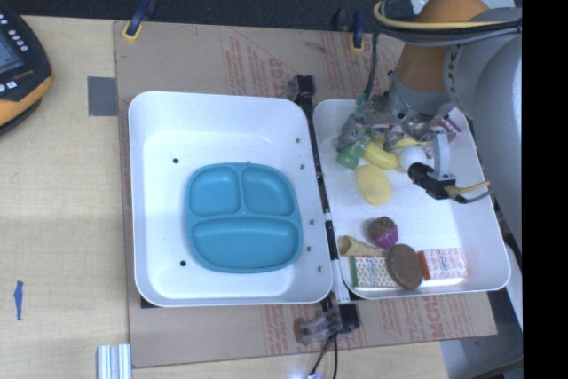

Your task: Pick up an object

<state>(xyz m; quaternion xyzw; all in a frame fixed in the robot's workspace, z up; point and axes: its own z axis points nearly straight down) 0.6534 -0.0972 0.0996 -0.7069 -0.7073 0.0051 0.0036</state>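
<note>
I have the arm [461, 49] reaching over the right bin [475, 231], with its hand [377, 124] low at the bin's eleven o'clock corner; I cannot tell its state from here. The left bin [151, 191] carries a blue divided plate [244, 216]. Nearest the hand lie a yellow lemon-like piece [374, 184] and a green piece [350, 155], crowded together. I judge a clean pick needs one target centred and neighbours avoided. A purple piece [383, 231] and brown disc [404, 265] sit toward six o'clock.

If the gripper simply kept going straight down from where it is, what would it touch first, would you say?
Probably the small yellow piece or the green piece right under the gripper in the right bin; depth is unclear.
</note>
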